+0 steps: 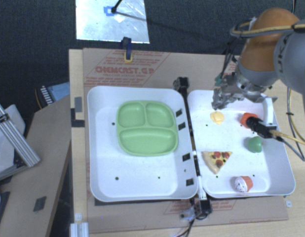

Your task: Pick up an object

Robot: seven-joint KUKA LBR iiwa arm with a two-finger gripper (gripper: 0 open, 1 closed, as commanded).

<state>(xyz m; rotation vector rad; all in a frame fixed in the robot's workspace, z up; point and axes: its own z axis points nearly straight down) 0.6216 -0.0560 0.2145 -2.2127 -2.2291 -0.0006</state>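
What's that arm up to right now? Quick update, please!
Gripper low in right bin, just above yellow piece. Nothing seen held. Pizza slice nearby, not blocking.

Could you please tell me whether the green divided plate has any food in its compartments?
Empty. The green plate in the left bin shows three bare compartments.

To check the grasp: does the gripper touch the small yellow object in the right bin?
Cannot tell. In the camera view the gripper hangs directly above the yellow object, and no clear gap or contact shows between them.
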